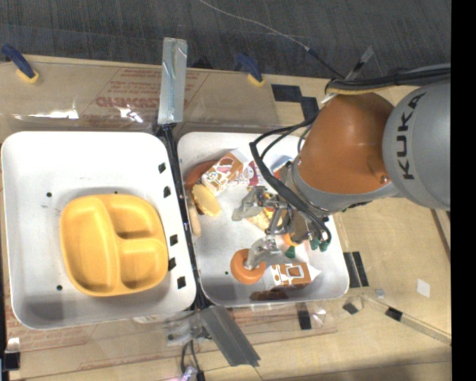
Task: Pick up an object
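Grey arm [412, 145] nearest; claw [263, 254] over round orange object [246, 267].

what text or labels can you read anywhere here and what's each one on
"KU", then a letter cut off at the edge: on the grey arm.
Red print on the cardboard behind the bins: too faint and blurred to read.
Print on the packet and on the card in the right bin: too small to read.
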Controlling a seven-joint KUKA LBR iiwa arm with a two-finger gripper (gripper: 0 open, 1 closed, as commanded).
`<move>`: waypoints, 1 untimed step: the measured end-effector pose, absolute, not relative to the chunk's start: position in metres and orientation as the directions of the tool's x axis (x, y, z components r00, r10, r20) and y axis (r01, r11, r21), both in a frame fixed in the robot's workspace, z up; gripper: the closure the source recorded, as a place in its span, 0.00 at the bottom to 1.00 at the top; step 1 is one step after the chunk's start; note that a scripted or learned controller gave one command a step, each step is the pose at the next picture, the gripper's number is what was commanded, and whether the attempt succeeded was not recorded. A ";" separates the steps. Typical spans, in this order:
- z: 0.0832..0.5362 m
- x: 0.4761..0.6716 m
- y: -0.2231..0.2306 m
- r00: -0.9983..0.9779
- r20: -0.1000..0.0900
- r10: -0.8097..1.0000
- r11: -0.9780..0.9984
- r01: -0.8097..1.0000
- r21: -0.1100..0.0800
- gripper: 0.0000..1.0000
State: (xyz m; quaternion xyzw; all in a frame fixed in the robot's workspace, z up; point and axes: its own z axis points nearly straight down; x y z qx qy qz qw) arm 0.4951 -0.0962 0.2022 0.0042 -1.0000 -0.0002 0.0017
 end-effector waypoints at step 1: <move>0.103 0.518 -0.148 -0.994 -0.004 -0.108 0.994 -0.108 -0.001 0.00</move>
